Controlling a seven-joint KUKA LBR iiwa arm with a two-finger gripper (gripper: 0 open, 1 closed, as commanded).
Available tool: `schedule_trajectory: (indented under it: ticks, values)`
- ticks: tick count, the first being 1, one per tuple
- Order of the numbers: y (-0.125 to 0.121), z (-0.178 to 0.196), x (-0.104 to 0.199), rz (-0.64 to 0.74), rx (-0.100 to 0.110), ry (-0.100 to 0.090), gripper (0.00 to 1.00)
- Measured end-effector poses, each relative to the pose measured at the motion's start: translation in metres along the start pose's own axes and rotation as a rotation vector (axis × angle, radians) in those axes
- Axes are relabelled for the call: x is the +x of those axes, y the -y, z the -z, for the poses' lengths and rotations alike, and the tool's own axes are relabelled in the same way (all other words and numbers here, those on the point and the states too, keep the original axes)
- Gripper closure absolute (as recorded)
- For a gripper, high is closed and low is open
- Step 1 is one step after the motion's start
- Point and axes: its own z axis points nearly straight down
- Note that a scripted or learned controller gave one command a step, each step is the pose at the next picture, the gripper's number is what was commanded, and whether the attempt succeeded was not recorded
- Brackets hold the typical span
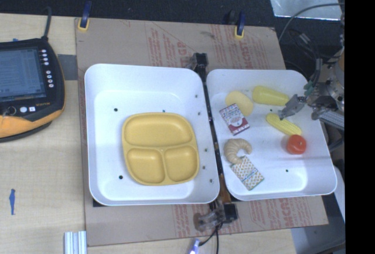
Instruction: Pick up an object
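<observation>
Hovering open and holding nothing, the claw (297, 104) is risking nudging the corn cob (283, 124) aside, missing it.

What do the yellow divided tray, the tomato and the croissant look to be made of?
The yellow divided tray looks like moulded plastic with a matte finish: even colour and rounded compartment edges. The tomato looks like glossy plastic toy food, with a small bright highlight on its red skin. The croissant seems to be plastic or rubber toy food, duller; the picture leaves that open.
</observation>
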Motion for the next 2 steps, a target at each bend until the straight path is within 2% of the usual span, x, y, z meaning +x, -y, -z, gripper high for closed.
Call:
schedule_trajectory:
  ticks: [1, 2]
  values:
    - [-0.062, -0.111, 0.064, 0.001, -0.008, 0.001, 0.00]
    - [-0.097, -0.118, 0.063, -0.008, 0.027, -0.006, 0.00]
